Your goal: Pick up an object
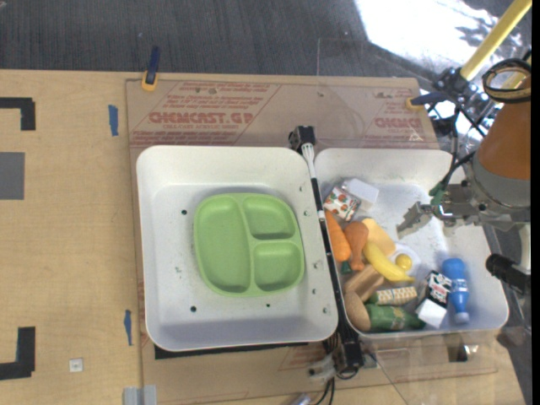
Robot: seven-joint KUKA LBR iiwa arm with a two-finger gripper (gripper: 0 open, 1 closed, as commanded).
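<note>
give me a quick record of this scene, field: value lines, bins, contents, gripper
left bin: holds a green tray with three compartments
right bin: toy food piled along its left side
items: banana, carrot, blue bottle
gripper: over the right bin's middle, nothing seen between its fingers
arm: reaches in from the right

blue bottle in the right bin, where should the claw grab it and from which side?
Take the blue bottle across its middle, coming straight down from above. It lies flat near the right bin wall, long axis running roughly top to bottom in the view, so the fingers should probably close across its narrow width. A black-and-white box crowds its left side.
</note>
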